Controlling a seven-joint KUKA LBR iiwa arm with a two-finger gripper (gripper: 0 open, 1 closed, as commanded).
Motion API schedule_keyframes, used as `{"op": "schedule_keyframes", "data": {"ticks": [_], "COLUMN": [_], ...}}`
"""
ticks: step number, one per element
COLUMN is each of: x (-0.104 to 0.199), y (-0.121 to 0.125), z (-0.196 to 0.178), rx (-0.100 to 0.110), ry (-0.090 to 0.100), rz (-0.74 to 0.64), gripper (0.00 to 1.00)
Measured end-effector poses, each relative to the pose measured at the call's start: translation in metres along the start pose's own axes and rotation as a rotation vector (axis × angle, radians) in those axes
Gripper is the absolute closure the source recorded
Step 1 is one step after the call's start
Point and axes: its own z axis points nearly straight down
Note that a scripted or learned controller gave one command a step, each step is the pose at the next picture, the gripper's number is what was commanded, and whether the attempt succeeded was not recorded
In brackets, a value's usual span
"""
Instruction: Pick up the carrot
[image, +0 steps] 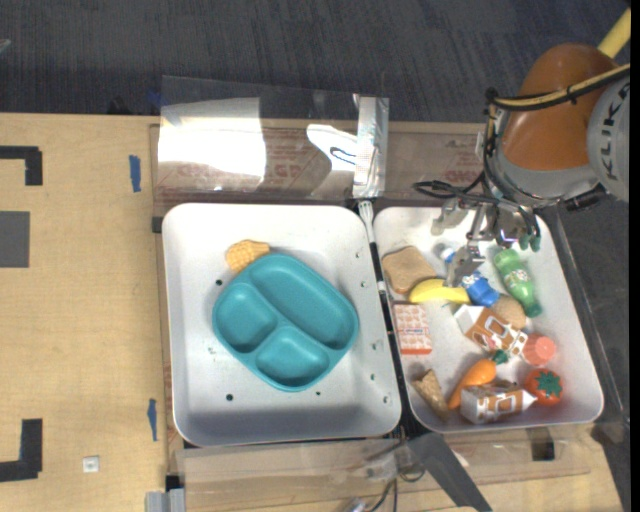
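Carrot (477, 375) is seen in the right bin (578, 330), just above the small carton (497, 403), beside the strawberry (545, 386). Probably light, rigid, slick plastic; mid-body is the suggested grasp point. End effector (480, 235) is well above the carrot; its state cannot be told.

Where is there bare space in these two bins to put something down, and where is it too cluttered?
In the left bin, the floor is bare along the near edge and left wall, around the teal plate; a yellow item sits at the plate's far corner. The right bin is crowded: the carrot lies among a banana, green bottle and tomato, with the gripper over its far end.
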Motion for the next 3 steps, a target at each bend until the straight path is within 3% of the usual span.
{"op": "schedule_keyframes", "data": {"ticks": [1, 2, 3], "x": [0.077, 0.139, 0.136], "y": [-0.002, -0.009, -0.008], "z": [0.045, 0.082, 0.07], "rx": [0.004, 0.006, 0.007], "ry": [-0.003, -0.018, -0.029], "rz": [-0.15, -0.074, -0.076], "gripper": [0.0, 0.0, 1.0]}}
